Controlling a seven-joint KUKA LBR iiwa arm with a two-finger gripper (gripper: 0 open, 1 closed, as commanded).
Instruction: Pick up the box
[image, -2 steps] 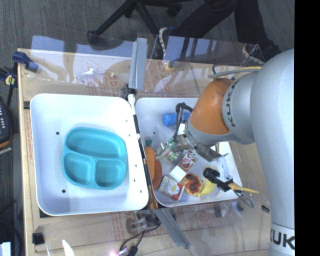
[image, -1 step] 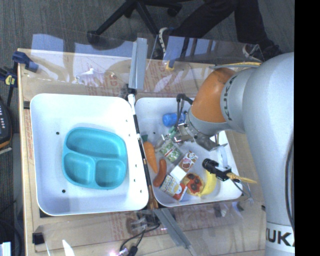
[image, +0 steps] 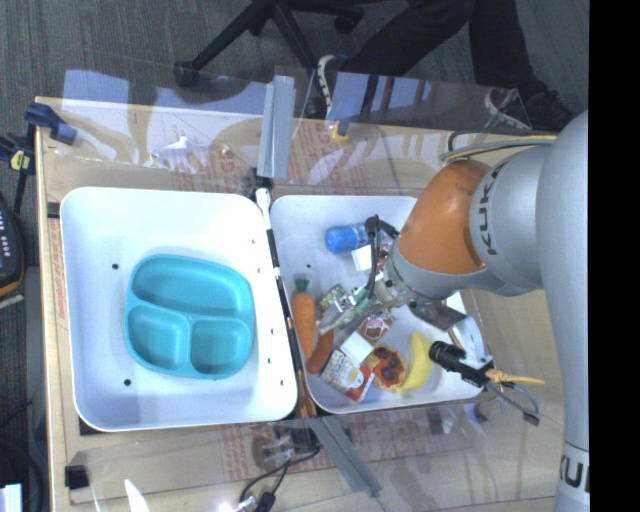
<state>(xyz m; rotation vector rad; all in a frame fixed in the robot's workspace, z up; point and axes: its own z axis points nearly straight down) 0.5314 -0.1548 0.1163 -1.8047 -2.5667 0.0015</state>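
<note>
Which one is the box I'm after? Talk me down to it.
Go to the right bin, then its near edge. The box lies flat there, small and white with printed pictures, between the carrot and the banana. It is the only flat-sided thing among rounded ones.

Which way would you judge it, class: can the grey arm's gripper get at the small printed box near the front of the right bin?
Probably yes. The small printed box lies uncovered in the right white bin, beside the orange carrot and yellow banana. The gripper hangs just behind it, though tight clutter leaves little finger room.
</note>
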